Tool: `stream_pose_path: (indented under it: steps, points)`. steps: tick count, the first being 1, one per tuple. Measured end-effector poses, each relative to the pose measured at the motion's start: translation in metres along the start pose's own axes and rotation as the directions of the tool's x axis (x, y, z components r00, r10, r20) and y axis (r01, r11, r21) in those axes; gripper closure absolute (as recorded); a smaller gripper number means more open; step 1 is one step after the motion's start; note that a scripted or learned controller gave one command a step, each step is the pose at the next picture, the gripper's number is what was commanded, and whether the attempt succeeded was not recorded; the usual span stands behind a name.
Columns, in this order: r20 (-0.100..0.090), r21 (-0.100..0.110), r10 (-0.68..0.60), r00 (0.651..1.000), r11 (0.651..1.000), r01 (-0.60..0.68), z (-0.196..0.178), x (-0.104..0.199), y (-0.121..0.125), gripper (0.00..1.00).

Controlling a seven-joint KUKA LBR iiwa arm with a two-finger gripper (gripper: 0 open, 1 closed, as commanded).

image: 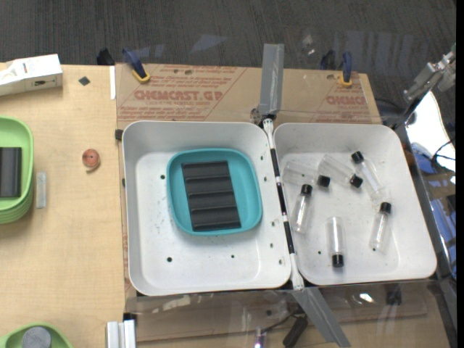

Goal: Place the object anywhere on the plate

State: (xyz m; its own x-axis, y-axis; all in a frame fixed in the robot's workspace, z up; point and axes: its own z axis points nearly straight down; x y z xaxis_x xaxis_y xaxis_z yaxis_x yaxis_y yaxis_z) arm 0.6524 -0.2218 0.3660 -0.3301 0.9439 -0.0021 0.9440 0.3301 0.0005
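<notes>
1. At the counter's right edge, pale grey-and-white hardware (pixel 433 75) juts in above the right white bin (pixel 413 267). Whether the claw is spread or pressed together cannot be told.
2. In the left white bin (pixel 141 259), toward its far side, sits a teal plastic plate (pixel 250 194), squarish with rounded corners and a raised rim.
3. A dark grey ribbed rectangular block (pixel 210 194) lies flat on the plate, its ridges running across it.
4. The right bin holds about six clear plastic vials with black caps (pixel 334 243), scattered apart. Some lie near the middle, others toward the far right corner.
5. Both bins are shallow, smooth and glossy, touching along a hinged seam. A grey metal post (pixel 272 78) stands at the seam's far end.
6. A brown printed cardboard sheet (pixel 188 89) lies under the bins' far edge, pinned by a blue-and-yellow clamp (pixel 135 65) at each far corner.
7. The pale wooden counter (pixel 65 252) carries stacked lime-green trays (pixel 18 140) at its left edge, a small reddish disc (pixel 90 158) and a white box (pixel 29 72) at the far left corner.
8. Beyond lies dark grey carpet (pixel 217 13).
</notes>
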Motion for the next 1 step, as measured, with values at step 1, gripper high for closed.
stream_pose_path:
  steps: [1]
  points:
    - [0.001,0.0,-0.089,0.996,0.996,0.089,-0.0757,-0.0023,0.0073,0.0]
